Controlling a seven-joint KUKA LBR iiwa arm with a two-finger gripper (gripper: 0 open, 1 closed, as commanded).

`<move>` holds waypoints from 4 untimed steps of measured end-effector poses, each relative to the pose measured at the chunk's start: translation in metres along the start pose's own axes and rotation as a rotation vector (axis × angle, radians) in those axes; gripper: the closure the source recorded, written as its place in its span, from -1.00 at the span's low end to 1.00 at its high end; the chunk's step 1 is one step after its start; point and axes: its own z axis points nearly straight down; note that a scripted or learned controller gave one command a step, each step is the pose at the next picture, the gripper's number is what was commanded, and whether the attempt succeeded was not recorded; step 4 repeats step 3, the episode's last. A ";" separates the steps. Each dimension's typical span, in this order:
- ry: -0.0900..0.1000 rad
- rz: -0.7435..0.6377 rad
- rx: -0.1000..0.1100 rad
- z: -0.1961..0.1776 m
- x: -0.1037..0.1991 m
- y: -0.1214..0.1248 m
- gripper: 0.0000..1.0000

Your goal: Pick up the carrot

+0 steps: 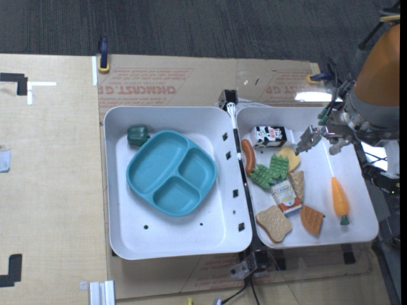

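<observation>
Carrot (341,199) lies in rt white bin (364,182), on cardboard-covered bench (51,189).

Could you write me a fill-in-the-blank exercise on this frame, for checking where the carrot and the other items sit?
1. The carrot lies in the ____ bin as the camera sees it.
2. The blue divided plate has ____ compartments.
3. The pincer hovers over the right bin, nearer the cow-patterned carton than the ____.
4. The small dark green object sits beside the plate in the ____ bin.

Missing words: right; three; carrot; left
</observation>
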 end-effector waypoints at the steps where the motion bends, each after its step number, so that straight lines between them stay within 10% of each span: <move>1: -0.001 -0.049 0.001 0.052 -0.053 0.018 -1.00; 2: 0.011 -0.089 0.002 0.121 -0.089 -0.015 -1.00; 3: 0.004 -0.083 -0.003 0.110 -0.091 -0.014 1.00; 4: 0.004 -0.083 -0.003 0.110 -0.091 -0.014 1.00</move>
